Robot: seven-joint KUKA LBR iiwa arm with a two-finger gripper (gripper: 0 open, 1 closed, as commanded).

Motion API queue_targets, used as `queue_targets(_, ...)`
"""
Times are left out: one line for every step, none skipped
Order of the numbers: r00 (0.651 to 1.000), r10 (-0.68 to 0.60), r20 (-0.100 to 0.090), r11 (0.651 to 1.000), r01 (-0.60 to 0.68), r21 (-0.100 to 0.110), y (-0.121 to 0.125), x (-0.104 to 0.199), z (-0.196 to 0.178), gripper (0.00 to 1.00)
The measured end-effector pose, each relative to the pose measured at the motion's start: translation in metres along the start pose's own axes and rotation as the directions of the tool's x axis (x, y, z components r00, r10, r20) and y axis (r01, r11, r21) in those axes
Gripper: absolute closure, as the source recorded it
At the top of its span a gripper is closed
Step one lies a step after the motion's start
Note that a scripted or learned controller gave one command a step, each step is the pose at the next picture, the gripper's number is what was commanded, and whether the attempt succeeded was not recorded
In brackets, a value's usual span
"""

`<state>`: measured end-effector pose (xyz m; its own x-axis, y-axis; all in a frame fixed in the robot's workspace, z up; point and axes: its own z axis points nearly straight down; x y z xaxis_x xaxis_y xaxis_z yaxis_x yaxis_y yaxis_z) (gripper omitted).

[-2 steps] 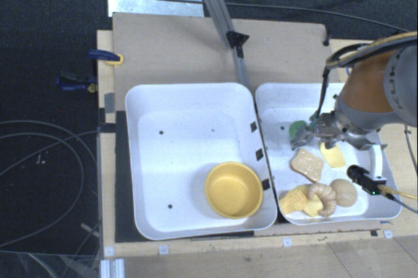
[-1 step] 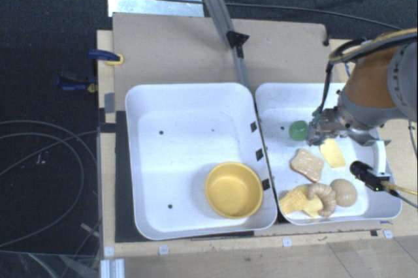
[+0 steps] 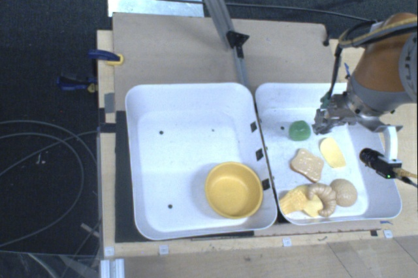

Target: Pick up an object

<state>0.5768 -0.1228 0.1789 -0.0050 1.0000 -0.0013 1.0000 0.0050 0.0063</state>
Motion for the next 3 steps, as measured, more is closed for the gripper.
queue_targets(1.0, 0.0, -0.001, 1.0, 0.0, 0.002, 0.001, 0.0, -0.03, 1.0)
queue_targets(1.0, -0.005, -0.003, 1.0, 0.005, 0.005, -0.001, 0.053, -0.034, 1.0)
queue_targets(1.0, -0.005, -0.003, 1.0, 0.005, 0.004, -0.011, 0.097, -0.043, 1.0)
